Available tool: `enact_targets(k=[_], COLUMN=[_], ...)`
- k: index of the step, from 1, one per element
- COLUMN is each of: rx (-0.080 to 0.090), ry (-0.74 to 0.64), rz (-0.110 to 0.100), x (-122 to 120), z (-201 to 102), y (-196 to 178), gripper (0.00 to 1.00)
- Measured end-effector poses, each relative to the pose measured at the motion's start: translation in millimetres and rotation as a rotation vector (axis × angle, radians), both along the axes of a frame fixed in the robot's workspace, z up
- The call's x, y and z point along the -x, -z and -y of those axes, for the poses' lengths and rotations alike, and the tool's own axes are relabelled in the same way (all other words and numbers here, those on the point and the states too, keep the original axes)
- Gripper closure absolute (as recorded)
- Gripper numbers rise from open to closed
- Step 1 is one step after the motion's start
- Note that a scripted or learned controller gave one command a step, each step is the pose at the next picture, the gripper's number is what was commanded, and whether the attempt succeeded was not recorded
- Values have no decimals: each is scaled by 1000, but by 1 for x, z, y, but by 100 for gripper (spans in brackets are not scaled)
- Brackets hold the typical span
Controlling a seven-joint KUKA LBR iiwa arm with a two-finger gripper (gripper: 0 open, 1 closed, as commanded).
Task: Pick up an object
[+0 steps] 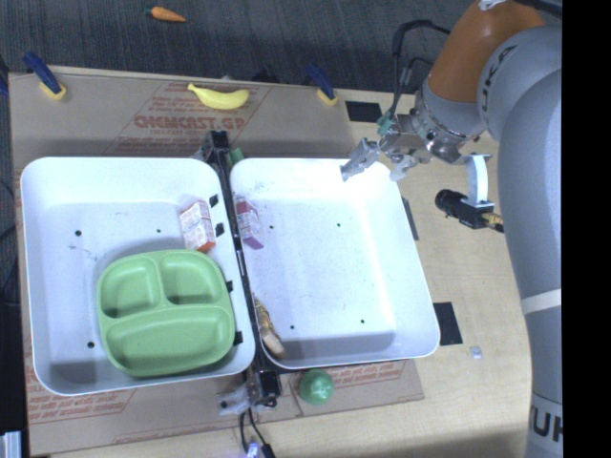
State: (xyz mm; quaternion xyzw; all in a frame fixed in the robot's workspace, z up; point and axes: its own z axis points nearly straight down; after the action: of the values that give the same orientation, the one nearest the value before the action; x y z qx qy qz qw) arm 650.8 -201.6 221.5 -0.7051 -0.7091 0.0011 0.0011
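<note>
Gripper [368, 158] at far right corner of the right bin [410, 294]; finger state cannot be determined.
Nearest object, a small packet [246, 219], lies against that bin's left wall, well apart from the gripper, long axis along the wall. Arm reaches in from the right, wrist angled down-left.

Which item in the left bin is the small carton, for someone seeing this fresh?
Start at the left white bin. Above the green divided tray, by the wall shared with the other bin, lies the small carton. It is boxy, white with orange-red print, unlike the big plain green tray.
</note>
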Motion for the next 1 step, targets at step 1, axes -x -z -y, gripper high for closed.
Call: enact_targets(k=[1], rx=[-1], ry=[0], rz=[-1], x=[63], z=[3], y=[130], gripper=[0])
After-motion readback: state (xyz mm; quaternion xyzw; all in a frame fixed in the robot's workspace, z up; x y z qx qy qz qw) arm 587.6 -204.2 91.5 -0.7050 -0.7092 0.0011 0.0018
